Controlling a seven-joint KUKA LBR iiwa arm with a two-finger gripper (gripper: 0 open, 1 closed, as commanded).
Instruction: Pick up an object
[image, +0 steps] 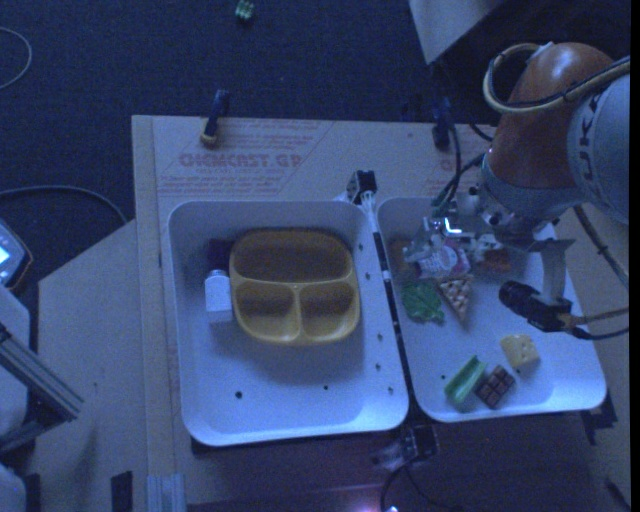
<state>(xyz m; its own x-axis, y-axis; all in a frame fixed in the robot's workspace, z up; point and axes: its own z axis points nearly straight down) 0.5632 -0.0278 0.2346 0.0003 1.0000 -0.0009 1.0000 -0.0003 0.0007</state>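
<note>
Dimly lit, 2 white bins side by side. Left bin (200, 400): yellow divided tray (295, 285) at centre, small white bottle (218, 293) touching its 9 o'clock edge. Right bin (580, 385): toys scattered for picking, i.e. green leafy piece (423, 302), pizza slice (457, 295), cheese wedge (519, 352) at 4 o'clock, green block (464, 381) and chocolate square (494, 386) at 6 o'clock, pink-white clutter (443, 260) near 11 o'clock. Gripper (452, 228) low over that clutter, wrist blocking the tips, so grip state impossible to tell; nothing seen lifted. Probably mid-descent on a pick attempt. Crowded pile, so likely risk of a miss or a 2-item grab.
</note>
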